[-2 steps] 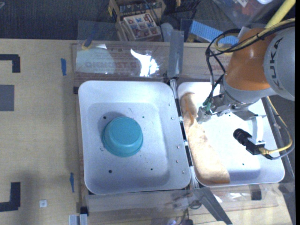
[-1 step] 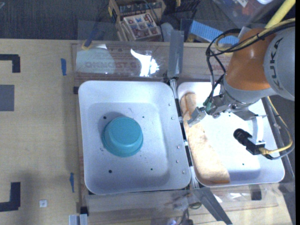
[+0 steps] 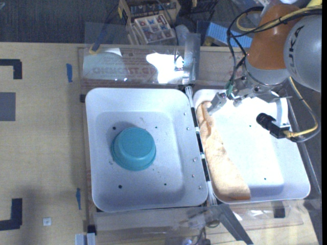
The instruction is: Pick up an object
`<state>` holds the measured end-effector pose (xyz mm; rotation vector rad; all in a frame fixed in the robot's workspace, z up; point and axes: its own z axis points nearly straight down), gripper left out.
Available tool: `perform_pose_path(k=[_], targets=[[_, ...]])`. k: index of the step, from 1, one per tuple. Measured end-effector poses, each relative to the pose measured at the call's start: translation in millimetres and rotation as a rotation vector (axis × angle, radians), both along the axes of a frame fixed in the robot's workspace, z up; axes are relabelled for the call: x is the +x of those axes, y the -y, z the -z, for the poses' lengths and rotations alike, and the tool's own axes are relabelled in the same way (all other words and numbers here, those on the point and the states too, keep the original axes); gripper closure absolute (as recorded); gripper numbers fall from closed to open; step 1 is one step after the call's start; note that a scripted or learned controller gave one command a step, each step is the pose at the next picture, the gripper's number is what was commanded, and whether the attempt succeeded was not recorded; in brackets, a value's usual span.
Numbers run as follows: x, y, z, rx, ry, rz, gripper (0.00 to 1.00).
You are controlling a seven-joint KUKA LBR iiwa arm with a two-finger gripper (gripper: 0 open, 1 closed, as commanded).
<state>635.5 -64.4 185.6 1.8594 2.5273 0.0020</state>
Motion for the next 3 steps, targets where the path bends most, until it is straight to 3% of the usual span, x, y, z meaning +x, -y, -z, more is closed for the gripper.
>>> perform_pose_path(k=[1, 2, 3], targets=[[-37, 8, -1, 0.001, -0.004, -0.028, 0.00], [-80, -20, 1, 0.002, -0.005, -0.071, 0.00], [-109, -84, 1, 0.002, -0.006, 0.015, 0.00]])
